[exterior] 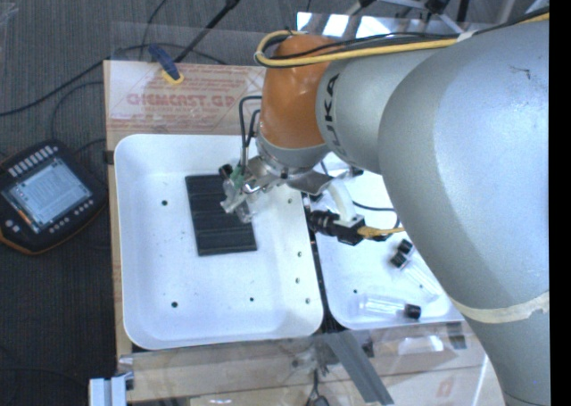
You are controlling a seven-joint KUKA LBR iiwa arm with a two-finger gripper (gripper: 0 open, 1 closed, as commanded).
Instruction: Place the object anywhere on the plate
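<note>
A black ribbed rectangular plate (217,217) lies flat in the left white bin (152,306), a little above its middle. My gripper (237,196) hangs over the plate's upper right edge, reaching in from the right under the orange wrist band. A small greenish bit (236,180) shows at the gripper's tip; I cannot tell whether it is held. The arm's grey bulk hides most of the right side of the scene.
The right bin (357,284) holds a clear tube with a black cap (389,307) near its front and a small black piece (400,256) by the arm. A teach pendant (45,194) lies left of the bench. A cardboard sheet (178,96) sits behind the bins.
</note>
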